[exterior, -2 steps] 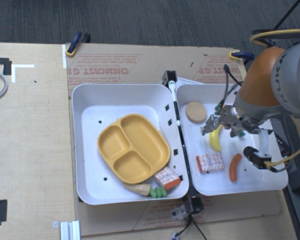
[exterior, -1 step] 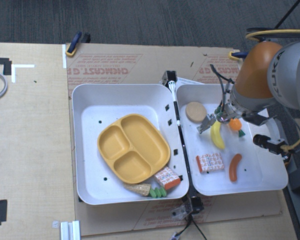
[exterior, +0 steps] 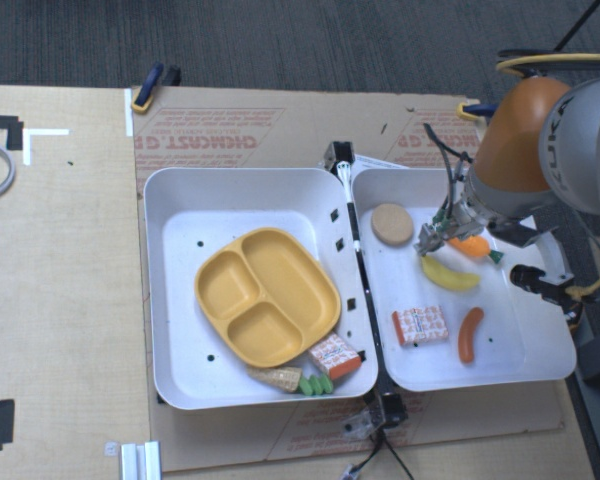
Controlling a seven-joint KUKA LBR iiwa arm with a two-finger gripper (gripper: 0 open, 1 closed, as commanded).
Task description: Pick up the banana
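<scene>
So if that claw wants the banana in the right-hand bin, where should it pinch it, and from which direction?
Probably at the middle of the banana, coming straight down from above. It lies flat on the floor of the right bin, a slim curved shape, so fingers closing across its narrow width should fit best. The gripper hangs by its upper left end, and an orange piece sits close there, so the middle looks freer.

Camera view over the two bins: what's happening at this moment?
The grey arm's gripper is down in the right white bin, right at the upper end of the yellow banana, which lies on the bin floor. Near it are a tan round biscuit, an orange piece, a red sausage and a red-and-white packet. The left white bin holds a yellow divided plate.
</scene>
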